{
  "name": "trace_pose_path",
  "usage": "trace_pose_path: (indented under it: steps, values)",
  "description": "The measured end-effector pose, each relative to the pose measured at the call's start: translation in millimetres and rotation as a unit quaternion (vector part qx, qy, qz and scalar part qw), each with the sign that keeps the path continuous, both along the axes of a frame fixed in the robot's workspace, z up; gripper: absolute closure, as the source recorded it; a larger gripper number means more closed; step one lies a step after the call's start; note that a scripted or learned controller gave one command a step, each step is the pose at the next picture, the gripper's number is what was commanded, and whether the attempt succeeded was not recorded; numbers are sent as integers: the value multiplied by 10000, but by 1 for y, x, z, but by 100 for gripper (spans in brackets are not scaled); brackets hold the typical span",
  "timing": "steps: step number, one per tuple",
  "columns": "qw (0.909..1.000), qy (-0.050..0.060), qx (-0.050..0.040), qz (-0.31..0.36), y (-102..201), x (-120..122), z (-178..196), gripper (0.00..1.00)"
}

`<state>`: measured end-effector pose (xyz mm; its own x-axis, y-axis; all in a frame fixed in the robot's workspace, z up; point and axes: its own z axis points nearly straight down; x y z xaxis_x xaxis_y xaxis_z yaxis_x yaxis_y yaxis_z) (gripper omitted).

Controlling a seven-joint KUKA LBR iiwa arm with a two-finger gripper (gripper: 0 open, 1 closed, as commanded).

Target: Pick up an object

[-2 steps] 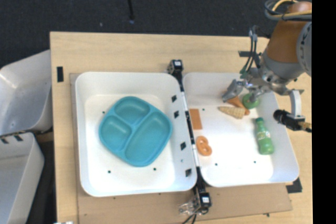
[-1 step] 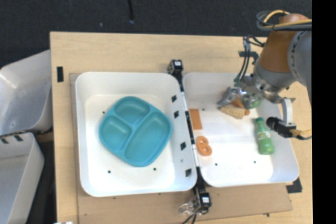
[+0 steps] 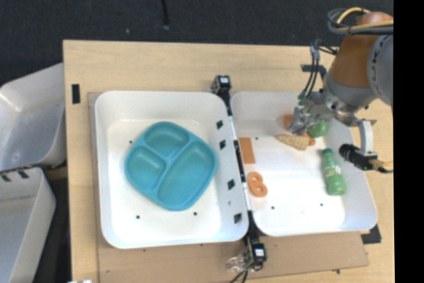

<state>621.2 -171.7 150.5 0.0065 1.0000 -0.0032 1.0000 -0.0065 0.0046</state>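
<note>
A divided plate [image 3: 171, 165] lies in the left bin [image 3: 106, 209]; the right bin [image 3: 298, 219] (beside it) holds a bottle [image 3: 333, 172] right of a pretzel [image 3: 256, 185].

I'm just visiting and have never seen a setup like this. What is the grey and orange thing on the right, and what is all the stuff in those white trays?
That is a robot arm, filmed by one camera looking down at a slant. Its pincer is lowered into the right bin, among small toy items: a green bottle, a tan wedge-shaped piece, an orange ring, an orange rectangular block, plus small green and orange pieces partly hidden by the pincer. The left bin holds a blue divided plate. Its job is to pick something up; I can't tell whether it grips anything.
</note>
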Motion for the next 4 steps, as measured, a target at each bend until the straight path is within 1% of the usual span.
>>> trace_pose_path:
  steps: [1,2,3,4]
  values:
    - [10000,-2,11,1,-1,-3,44,100]
    - [10000,7,14,6,-2,-3,56,100]
    - [10000,23,15,59,43,-1,55,100]
    - [10000,9,19,64,91,-1,70,100]
